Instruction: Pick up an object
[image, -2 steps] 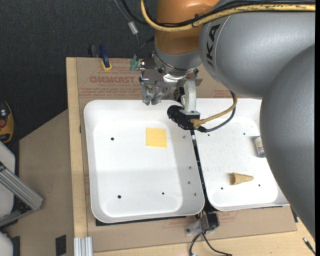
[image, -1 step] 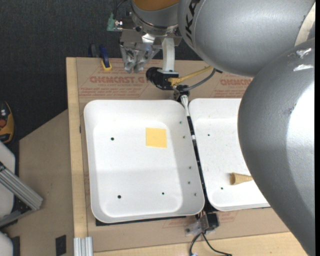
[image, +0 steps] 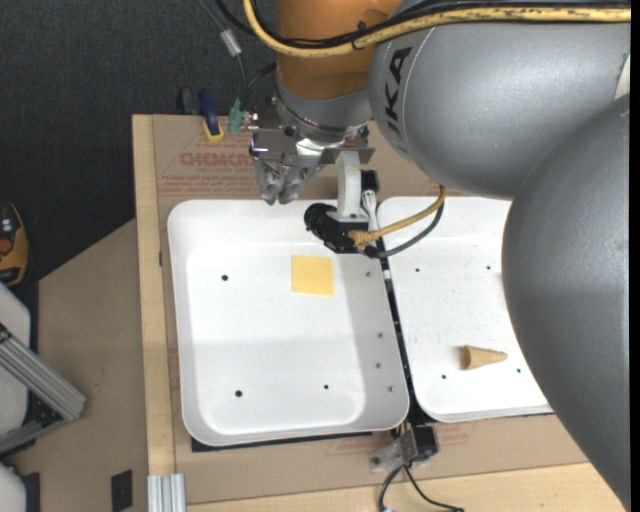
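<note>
Camera view: the gripper (image: 275, 190) hangs over the far rim of the left bin (image: 200, 400), fingers apart, nothing between them. A yellow square slice (image: 313, 276) (flat, cheese-like) lies in that bin's far half, near and right of the gripper. A tan cone (image: 482, 357) rests in the right bin (image: 470, 405).

The arm (image: 520, 130) was a fat, smooth grey casing filling the right of the frame, dark KUKA lettering on its side, an orange band up top, yellow and black cables looping over it, with silvery bracket hardware underneath.
</note>
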